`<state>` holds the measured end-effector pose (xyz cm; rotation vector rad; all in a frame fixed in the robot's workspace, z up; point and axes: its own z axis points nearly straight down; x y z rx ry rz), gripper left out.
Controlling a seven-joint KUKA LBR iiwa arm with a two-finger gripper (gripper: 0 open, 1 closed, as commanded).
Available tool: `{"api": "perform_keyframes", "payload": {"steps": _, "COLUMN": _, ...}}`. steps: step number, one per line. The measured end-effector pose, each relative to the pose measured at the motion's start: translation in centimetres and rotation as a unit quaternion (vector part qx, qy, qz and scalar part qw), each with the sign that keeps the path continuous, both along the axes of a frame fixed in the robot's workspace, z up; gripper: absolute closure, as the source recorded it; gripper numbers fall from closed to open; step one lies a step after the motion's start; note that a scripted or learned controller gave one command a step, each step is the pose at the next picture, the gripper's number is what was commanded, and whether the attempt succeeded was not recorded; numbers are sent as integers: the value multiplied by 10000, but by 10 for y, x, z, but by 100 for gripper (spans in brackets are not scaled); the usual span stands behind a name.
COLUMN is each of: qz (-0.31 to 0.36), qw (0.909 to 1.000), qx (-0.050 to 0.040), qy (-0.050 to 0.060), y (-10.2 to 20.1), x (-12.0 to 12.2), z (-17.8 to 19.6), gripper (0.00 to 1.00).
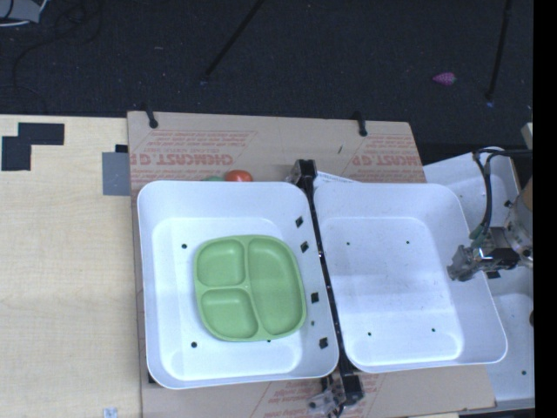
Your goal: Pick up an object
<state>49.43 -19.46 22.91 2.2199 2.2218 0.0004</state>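
We see a green divided plate (250,287) lying flat in the left bin (161,212), a little toward its near side. The gripper (474,262) sits over the right rim of the right bin (435,200), well apart from the plate. A small red thing (238,177) lies behind the left bin.

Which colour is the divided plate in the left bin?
Light green; the plate shows well in the camera view, in the white left bin.
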Motion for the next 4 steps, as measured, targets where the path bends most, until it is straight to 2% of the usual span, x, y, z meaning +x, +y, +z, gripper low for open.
{"api": "perform_keyframes", "payload": {"steps": 2, "qz": 23, "qw": 10000, "qx": 17, "qy": 20, "y": 108, "x": 17, "z": 7, "gripper": 100}}
{"api": "perform_keyframes", "payload": {"steps": 4, "qz": 19, "qw": 10000, "qx": 10, "qy": 20, "y": 216, "x": 56, "z": -12, "gripper": 100}}
